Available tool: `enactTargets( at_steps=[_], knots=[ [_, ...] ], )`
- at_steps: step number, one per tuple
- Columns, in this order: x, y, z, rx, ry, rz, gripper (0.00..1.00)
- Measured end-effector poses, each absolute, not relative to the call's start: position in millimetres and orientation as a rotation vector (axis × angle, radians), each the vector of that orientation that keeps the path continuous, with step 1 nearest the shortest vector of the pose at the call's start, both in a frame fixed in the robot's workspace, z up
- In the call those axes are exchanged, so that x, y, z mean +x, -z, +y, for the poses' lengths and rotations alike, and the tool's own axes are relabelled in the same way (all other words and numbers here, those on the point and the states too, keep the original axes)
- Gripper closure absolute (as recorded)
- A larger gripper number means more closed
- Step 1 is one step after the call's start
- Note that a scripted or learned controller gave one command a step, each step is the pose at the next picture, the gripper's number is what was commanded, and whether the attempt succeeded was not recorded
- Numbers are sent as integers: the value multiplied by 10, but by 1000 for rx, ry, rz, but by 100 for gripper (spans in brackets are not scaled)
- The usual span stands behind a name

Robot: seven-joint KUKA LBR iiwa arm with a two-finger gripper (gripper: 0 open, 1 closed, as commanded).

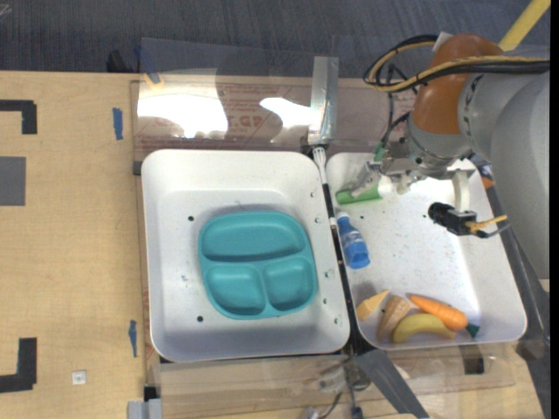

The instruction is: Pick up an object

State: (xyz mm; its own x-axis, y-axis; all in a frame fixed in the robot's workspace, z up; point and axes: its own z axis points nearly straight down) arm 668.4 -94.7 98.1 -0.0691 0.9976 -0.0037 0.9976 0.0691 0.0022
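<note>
The right bin holds several small things. A flat green piece lies at its back left. Just in front of that, a blue bottle-like object rests along the left wall. At the front lie an orange carrot, a yellow banana and a tan cone-shaped piece, all bunched together. My gripper hangs low over the bin's back left corner, right above the green piece. Whether it touches the piece is unclear.
The left bin holds a teal plate with three compartments. A metal divider stands behind the seam between the bins. The arm's grey body covers the right bin's back right corner.
</note>
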Motion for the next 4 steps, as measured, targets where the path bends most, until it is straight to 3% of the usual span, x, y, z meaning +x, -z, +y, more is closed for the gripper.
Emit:
enactTargets(
  at_steps=[1,2,3,4],
  knots=[
    [6708,-925,-1020,2115,-13,2313,0],
    [6707,-927,-994,2102,-10,2319,0],
    [6702,-924,-1292,2136,-14,2287,0],
    [6709,-925,-1075,2155,-13,2271,0]
  ],
)
